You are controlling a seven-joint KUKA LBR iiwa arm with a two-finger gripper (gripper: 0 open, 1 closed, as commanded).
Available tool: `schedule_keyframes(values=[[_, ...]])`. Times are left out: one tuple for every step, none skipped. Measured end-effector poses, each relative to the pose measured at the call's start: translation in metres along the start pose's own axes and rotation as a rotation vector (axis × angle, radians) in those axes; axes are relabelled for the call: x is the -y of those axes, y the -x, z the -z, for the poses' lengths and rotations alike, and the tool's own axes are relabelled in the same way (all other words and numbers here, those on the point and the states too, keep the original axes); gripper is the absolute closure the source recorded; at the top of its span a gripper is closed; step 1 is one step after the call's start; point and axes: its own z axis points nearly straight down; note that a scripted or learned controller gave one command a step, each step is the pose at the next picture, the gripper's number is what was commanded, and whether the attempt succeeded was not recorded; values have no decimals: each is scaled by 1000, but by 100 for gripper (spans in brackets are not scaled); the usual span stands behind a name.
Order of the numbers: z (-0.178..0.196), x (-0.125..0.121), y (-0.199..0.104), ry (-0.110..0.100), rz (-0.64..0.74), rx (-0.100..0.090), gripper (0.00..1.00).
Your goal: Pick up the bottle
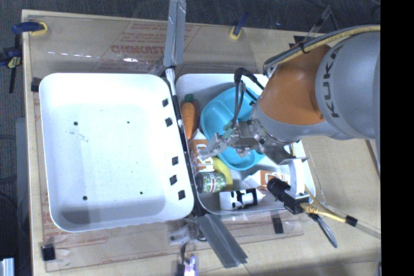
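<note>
Currently the arm [323, 94] reaches in from the right over the right bin [194, 84], its orange band sitting above the bin's far right corner. The gripper [234, 139] hangs over the middle of that bin, just above the near rim of a blue bowl [223, 114]. Whether it is spread or pressed together I cannot tell; the metal parts blur into the clutter beneath, and nothing is visibly pinched.

The bottle [212, 181], as I read it, is the small green-labelled one with a pale cap, lying on its side near the near-left corner of the right bin. A yellow item [222, 169] touches it on the far side, and a white object with black markings [240, 198] lies just beside it to the right.

Key relation: the bottle lies nearer and slightly left of the gripper, close by but not under it. Its long axis runs roughly left to right, cap end toward the divider between the bins.

Judgement: the next move calls for a short shift toward the near-left, then a descent, closing across the bottle's narrow width, that is, along the near-far direction. Risks: the bin wall on the left and the yellow item crowd the grasp; a rounded bottle on its side may roll.

The carrot [188, 118] lies along the divider, far of the bottle. The left bin [103, 152] holds nothing relevant.
</note>
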Motion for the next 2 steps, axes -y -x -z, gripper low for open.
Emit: schedule_keyframes(values=[[-8,-58,6,1,10,1,0],[-16,-22,-17,2,570,1,0]])
